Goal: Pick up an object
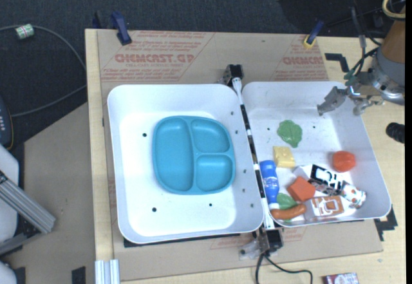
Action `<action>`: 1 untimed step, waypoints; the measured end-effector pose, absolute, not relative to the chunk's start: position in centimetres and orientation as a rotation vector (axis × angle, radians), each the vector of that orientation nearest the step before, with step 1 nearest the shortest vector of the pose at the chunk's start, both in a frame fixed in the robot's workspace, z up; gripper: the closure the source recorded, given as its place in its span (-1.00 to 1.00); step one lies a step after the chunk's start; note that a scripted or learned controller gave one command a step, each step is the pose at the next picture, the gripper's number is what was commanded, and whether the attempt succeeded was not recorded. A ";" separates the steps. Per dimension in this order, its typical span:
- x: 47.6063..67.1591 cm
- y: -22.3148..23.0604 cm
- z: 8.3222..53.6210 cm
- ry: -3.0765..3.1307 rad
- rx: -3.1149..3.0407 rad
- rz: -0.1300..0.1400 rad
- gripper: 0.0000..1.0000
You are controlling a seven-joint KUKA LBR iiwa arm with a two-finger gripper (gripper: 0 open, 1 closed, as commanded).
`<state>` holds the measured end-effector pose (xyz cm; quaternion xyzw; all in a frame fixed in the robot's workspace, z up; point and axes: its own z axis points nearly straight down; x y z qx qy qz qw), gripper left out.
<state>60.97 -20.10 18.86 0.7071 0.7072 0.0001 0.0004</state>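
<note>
My gripper (346, 100) hangs over the far right corner of the right bin (380, 167), fingers spread apart with nothing between them. The objects lie nearer the front: a green lump (290, 132), a yellow block (284, 156), an orange ball (344, 161), a blue tube (269, 183). A blue divided plate (193, 153) sits in the left bin (129, 147).

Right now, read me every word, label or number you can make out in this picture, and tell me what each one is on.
"CHEMCAST GP" in red, on the brown board behind the left bin.
The same red print, cut off and not fully legible, on the board behind the right bin.
Print on the blue tube: too small to read.
Print on the black-and-white item and the box: blurred, unreadable.
</note>
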 end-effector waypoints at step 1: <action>55.1 -11.8 8.7 2.218 2.216 0.009 -1.00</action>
